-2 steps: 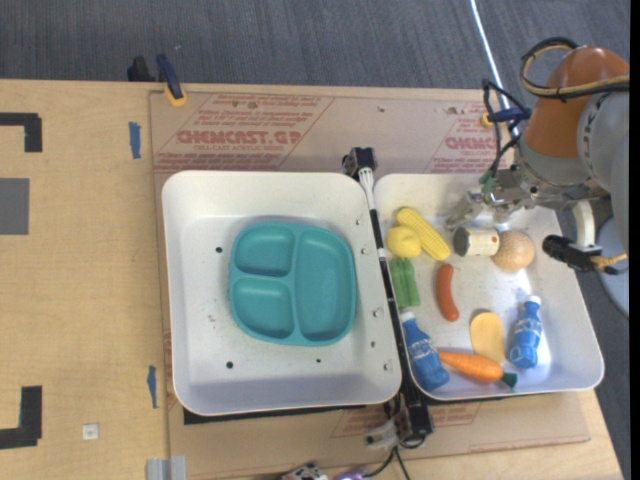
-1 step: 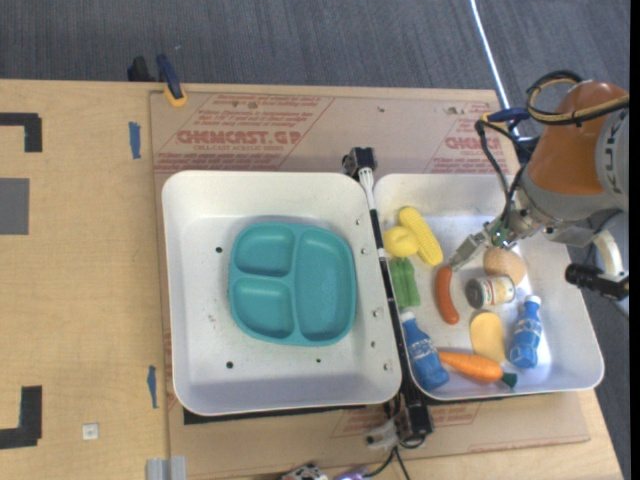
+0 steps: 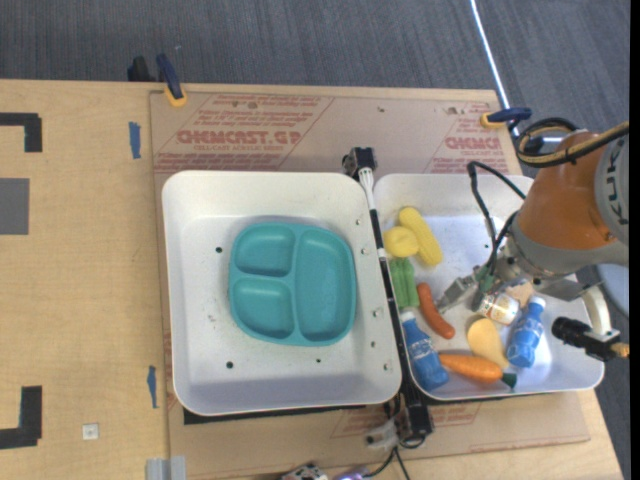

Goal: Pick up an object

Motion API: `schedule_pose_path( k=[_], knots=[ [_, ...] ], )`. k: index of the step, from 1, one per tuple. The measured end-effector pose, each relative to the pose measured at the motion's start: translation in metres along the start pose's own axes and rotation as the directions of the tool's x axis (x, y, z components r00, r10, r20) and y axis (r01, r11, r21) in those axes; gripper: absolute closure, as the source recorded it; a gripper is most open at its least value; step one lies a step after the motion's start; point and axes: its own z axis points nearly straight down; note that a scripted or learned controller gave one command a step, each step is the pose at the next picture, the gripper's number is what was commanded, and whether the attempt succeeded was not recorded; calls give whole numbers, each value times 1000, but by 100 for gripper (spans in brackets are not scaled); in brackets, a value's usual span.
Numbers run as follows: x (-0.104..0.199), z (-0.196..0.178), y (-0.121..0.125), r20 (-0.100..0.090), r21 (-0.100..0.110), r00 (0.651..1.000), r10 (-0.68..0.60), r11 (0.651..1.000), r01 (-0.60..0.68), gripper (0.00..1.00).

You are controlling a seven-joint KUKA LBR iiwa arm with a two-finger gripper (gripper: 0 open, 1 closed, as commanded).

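Observation:
My gripper [image 3: 478, 290] hangs low over the right bin [image 3: 455, 213], under the orange band of the arm [image 3: 560, 213]. Its fingers [image 3: 458, 290] look spread open, and I see nothing held between them. Just below and right of it lies a small pale bottle-like item [image 3: 503, 309]. Close by are a yellow rounded fruit [image 3: 485, 338], a blue bottle [image 3: 525, 334], a carrot [image 3: 472, 368] and a red-orange pepper [image 3: 434, 311].
Two yellow pieces [image 3: 414, 234], a green stick [image 3: 402, 282] and a second blue bottle [image 3: 424, 354] lie along the right bin's left side. The left bin [image 3: 190, 268] holds a teal divided plate [image 3: 293, 280]. A black cable loops by the arm [image 3: 485, 198].

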Motion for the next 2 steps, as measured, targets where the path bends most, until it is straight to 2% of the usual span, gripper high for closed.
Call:
schedule_pose_path(
  k=[1, 2],
  knots=[
    [40, 0, -16, 1, -3, 983, 182, 983, -182, 0],
    [-20, 0, -65, 2, 0, 991, 136, 991, -136, 0]
  ],
)
